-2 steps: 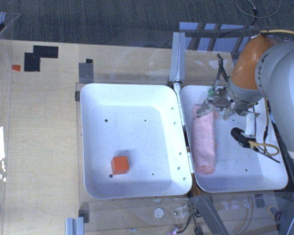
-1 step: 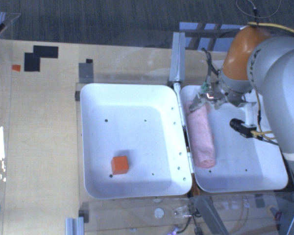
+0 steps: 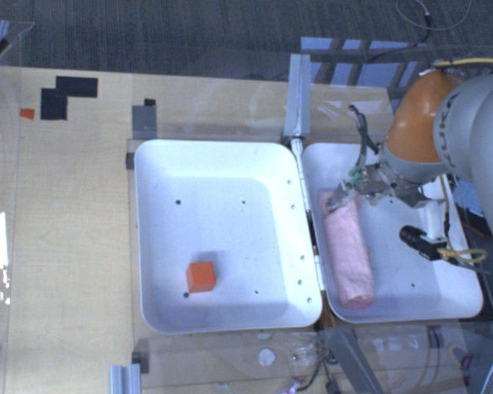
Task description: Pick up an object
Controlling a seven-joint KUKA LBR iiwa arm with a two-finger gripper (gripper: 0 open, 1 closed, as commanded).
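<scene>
Grey and orange, my arm comes in from the right of the camera view and hangs over the right bin, the orange band bulging above the wrist and the wrist bent down and leftward toward the bin's upper left part. My gripper sits low at the end of it, a small grey and greenish cluster pointing toward the divider between the two bins, with a dark cable looping up behind it. It is at the top end of the pink rolled towel, which lies lengthwise along the left side of the right bin, close to the wall that it shares with its neighbour and running from beneath my gripper down toward the near edge. My gripper appears to touch or overlap the towel's upper end, but at this slant I cannot tell whether the towel is between my jaws or merely beneath them, nor whether they are spread or closed. A black cylindrical piece with yellowish wire juts from my wrist over the bin's right half, apart from the towel. In the left bin, well away from me, a small orange block rests on the floor toward the near left corner. Both bins sit on a pale wooden bench.
</scene>
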